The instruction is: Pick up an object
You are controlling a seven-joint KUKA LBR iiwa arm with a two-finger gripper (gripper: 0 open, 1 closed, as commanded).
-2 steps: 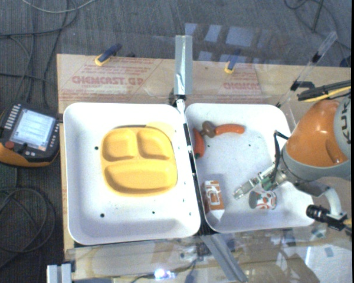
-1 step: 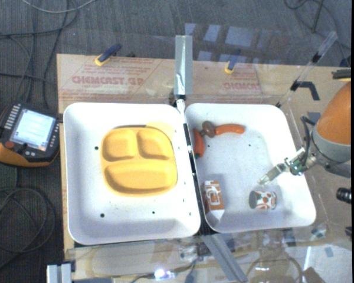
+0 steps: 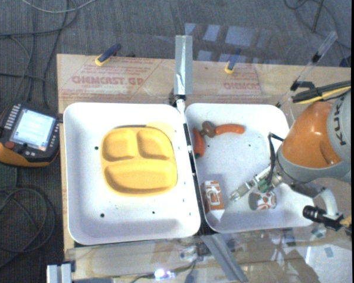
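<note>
While arm hangs over R bin [image 3: 283, 118] | jaws [image 3: 239, 193] look narrow, holding nothing | small red/white obj [image 3: 263, 201] beside

A single camera was fixed above the surface [image 3: 106, 78] and looked down at a slant, far enough off to take in both white bins. The left bin [image 3: 82, 158] and right bin [image 3: 236, 158] sat side by side mid-frame. Floor and cables lay beyond, and the arm [image 3: 318, 140] reached in from the right.

grey arm [image 3: 318, 158], orange band, black lettering
</note>
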